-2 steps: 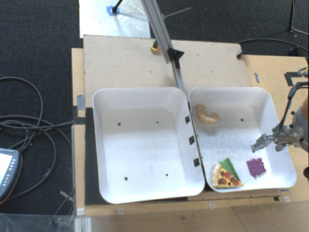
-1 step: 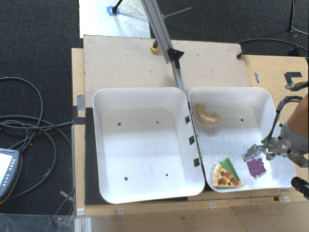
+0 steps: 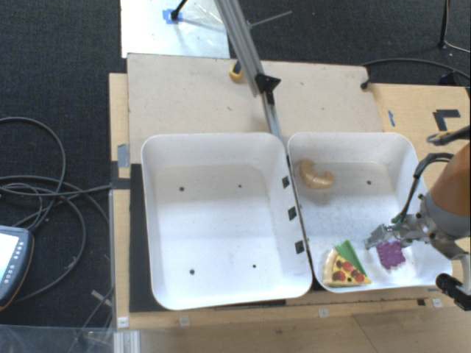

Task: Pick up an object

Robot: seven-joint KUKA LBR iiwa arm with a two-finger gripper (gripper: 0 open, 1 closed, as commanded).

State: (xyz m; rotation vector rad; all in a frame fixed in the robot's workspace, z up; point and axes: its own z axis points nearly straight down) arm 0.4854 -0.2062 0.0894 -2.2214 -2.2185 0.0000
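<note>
Your purple toy (image 3: 390, 254) sits in the right bin (image 3: 397, 143), near-right corner, right of the pizza slice (image 3: 344, 267). Small, lumpy, likely light and slightly soft; pinch it across the middle. Gripper (image 3: 388, 235) hovers at it; cannot tell how it's set.

1. Measured from the divider (image 3: 292, 197) between the bins, the left bin (image 3: 213, 219) lies open.
2. Right of the divider, a croissant (image 3: 314, 174) sits near it at the far wall.
3. Pizza slice (image 3: 344, 265) and purple toy (image 3: 391, 254) crowd the near corner under the gripper (image 3: 390, 234); the floor between them and the croissant lies open.
</note>
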